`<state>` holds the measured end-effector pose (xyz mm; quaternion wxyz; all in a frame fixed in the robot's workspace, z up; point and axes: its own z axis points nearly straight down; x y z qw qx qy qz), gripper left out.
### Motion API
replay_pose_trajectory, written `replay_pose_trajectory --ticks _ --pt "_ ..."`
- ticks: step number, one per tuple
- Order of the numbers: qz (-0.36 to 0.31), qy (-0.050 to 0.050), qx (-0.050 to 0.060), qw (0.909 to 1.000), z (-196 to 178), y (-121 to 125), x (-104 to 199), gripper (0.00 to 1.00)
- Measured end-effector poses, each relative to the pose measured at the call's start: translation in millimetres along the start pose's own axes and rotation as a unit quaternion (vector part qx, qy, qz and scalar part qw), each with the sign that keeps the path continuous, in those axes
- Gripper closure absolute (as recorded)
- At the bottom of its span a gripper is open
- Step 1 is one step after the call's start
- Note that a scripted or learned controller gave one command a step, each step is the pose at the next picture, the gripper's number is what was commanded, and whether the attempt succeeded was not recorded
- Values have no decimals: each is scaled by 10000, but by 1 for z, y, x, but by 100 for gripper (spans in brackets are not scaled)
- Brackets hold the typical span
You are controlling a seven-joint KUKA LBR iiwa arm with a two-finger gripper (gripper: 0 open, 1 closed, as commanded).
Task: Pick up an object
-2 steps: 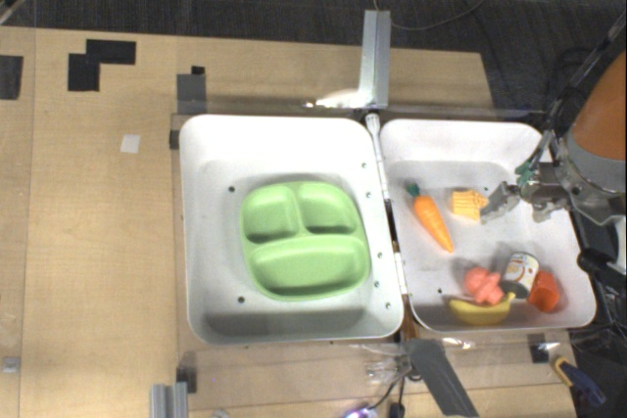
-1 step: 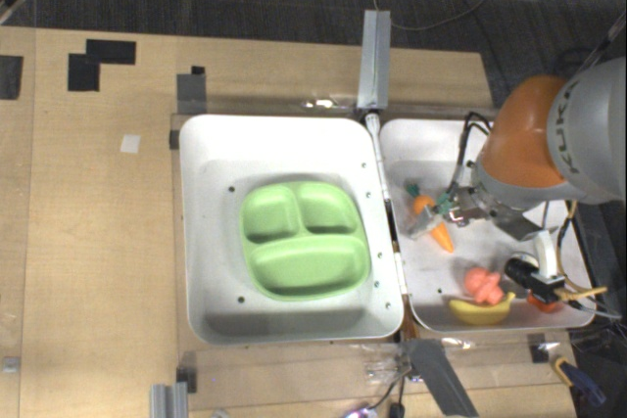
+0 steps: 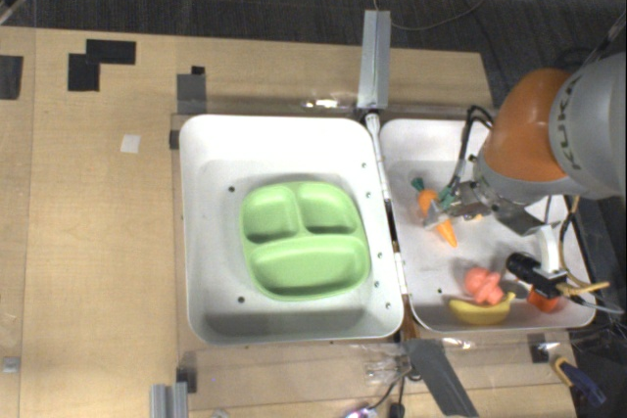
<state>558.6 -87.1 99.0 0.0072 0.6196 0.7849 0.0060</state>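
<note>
While the arm hangs over the right bin, its gripper sits above an orange carrot mid-bin; whether the claw is apart, I cannot tell. Closing off-centre might squirt the tapered carrot toward the banana at the front edge.

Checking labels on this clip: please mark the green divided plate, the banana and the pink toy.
green divided plate (image 3: pixel 306 238), camera view, on the ridge between its compartments
banana (image 3: pixel 480 310), camera view, middle of its curved body
pink toy (image 3: pixel 483 284), camera view, its centre

bright, even overhead light, soft shadows inside the white bins, slightly soft focus.
</note>
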Motion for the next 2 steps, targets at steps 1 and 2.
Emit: replay_pose_trajectory --ticks 1,2 --pt "1048 9 82 9945 -108 18 60 100" --pt "-733 28 87 9973 -83 35 95 100"
